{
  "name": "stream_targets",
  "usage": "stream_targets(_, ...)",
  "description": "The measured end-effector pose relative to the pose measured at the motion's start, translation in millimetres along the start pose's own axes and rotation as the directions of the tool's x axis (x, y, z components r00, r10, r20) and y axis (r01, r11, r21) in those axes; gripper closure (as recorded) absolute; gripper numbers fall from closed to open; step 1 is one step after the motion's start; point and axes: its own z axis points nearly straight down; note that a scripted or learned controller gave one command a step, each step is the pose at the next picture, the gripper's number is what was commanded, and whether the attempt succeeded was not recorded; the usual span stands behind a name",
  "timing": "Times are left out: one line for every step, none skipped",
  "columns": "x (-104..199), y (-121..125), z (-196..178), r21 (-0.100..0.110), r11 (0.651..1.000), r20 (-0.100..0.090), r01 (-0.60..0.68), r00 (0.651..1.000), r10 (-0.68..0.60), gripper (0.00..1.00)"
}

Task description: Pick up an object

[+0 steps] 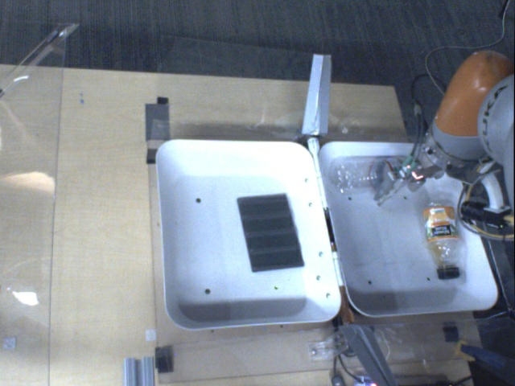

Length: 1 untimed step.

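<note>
Nearest me, at the front edge of the tabletop point(96, 215), sits some clear clutter and cabling, too small to name. Then the 2 white bins side by side. The left bin point(185, 215) carries 1 thing: a flat black ribbed block point(271, 232), matte, rectangular, long axis running front to back w/ a slight tilt.

The right bin point(378, 256) has the likelier targets. Toward its front right lies a small clear plastic bottle point(442, 240) w/ a yellow label and dark cap, long axis front to back, cap end toward me. It looks smooth and round, so prob. inclined to roll or slip. Farther back, near the bin's far left corner, is a 2nd clear bottle point(354, 175), crumpled-looking and glossy, lying roughly left-right.

The hand point(392, 183) is low over the back of that bin, just right of the clear bottle, maybe touching it. Whether the hand is apart or together I can't tell. The labelled bottle lies toward me and to the right of it, well apart. Judging by closeness, the clear bottle is the easier reach; nothing looks lifted yet.
</note>
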Motion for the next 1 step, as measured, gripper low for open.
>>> stream_targets(9.6, 1.8, 0.0, -0.002, 0.999, 0.022, -0.047, 0.999, 0.047, 0.0)
